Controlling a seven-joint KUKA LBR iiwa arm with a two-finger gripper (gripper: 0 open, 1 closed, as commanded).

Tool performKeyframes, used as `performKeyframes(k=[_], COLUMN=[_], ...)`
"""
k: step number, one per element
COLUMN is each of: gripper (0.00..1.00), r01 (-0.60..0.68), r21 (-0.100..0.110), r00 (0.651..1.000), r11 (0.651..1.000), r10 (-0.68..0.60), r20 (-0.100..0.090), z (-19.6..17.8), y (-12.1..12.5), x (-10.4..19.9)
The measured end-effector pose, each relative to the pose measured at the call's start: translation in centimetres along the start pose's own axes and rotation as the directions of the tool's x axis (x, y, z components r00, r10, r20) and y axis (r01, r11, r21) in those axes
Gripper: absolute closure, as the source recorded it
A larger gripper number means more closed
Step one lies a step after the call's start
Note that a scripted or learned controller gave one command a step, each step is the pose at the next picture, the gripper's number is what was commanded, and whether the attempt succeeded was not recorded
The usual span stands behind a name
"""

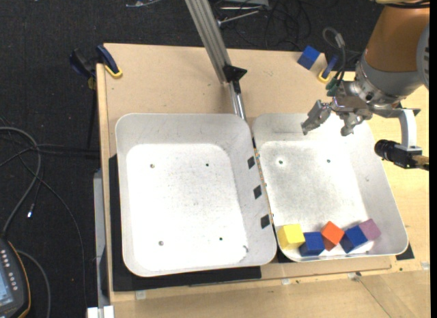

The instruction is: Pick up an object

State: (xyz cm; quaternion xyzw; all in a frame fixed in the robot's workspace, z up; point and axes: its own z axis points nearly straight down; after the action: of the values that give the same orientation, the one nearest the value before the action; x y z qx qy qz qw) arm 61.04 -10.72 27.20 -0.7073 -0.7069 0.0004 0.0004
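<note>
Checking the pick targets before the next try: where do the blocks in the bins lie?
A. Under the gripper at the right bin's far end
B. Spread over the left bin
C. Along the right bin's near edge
C: the yellow block, blue block, orange block, second blue block and purple block line the right bin's near edge.

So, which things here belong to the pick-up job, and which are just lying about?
Job:
- two-finger gripper, fingers spread
- small cubes in the right white bin: yellow, orange, purple, two blue

Lying about:
- left white bin
- blue cube on the bench
- clamps
</note>
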Motion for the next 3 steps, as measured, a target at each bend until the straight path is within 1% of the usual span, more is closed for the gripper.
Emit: performKeyframes(k=[1,2,3], gripper=[0.00,0.00,0.00], r01=[-0.005,0.007,-0.002], r21=[-0.004,0.007,-0.002], r00=[1.000,1.000,1.000], r11=[1.000,1.000,1.000], r10=[0.005,-0.007,0.002], r20=[0.005,-0.003,0.000], z=[0.5,13.2,7.4], y=[4.1,3.7,-4.8], x=[-7.2,0.8,1.2])
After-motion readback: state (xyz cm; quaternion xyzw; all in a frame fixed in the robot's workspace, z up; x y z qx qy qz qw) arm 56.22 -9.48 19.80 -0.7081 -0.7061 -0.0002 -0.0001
